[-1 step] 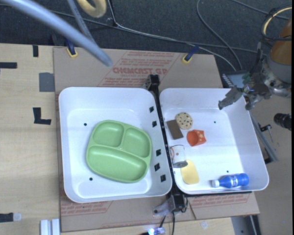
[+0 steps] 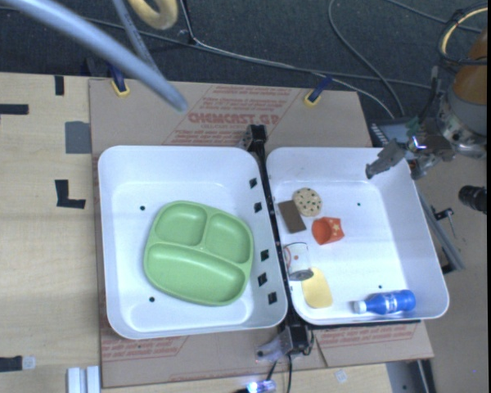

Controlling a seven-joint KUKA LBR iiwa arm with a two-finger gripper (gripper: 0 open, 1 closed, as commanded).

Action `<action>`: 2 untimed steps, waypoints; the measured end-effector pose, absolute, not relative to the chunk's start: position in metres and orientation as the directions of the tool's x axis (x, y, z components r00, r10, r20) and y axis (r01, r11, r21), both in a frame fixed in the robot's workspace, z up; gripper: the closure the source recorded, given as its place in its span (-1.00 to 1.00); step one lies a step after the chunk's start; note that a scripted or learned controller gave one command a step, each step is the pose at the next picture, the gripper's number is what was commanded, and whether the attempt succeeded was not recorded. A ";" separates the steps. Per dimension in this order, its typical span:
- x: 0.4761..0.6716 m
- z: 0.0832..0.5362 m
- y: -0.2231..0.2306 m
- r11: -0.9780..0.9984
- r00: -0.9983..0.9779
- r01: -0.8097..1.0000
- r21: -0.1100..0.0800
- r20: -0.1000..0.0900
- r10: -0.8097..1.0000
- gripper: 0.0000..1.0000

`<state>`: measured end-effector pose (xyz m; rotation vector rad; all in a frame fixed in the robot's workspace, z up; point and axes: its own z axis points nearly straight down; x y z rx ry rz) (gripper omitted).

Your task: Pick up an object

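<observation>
Gripper (image 2: 390, 159) hangs over the right bin's (image 2: 430, 244) top right rim with fingers spread and nothing in them, well apart from the red object (image 2: 328, 230), so I'd bet it grabs air.

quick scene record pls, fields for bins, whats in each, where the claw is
left bin: holds a green divided plate
right bin: holds a round cookie, brown block, red piece, clear cup, yellow piece, blue bottle lying on its side
claw: above the right bin's far right corner, nothing seen between its fingers
item spread: small items sit along the right bin's left side, bottle in the near right corner
bench: cardboard sheet under both bins
</observation>
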<state>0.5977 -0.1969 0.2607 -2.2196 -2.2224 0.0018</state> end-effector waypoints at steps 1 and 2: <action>0.605 0.200 -0.193 0.002 -0.002 1.000 -0.007 0.001 1.000 -1.00; 0.605 0.135 -0.192 0.001 -0.001 1.000 -0.007 0.001 1.000 -1.00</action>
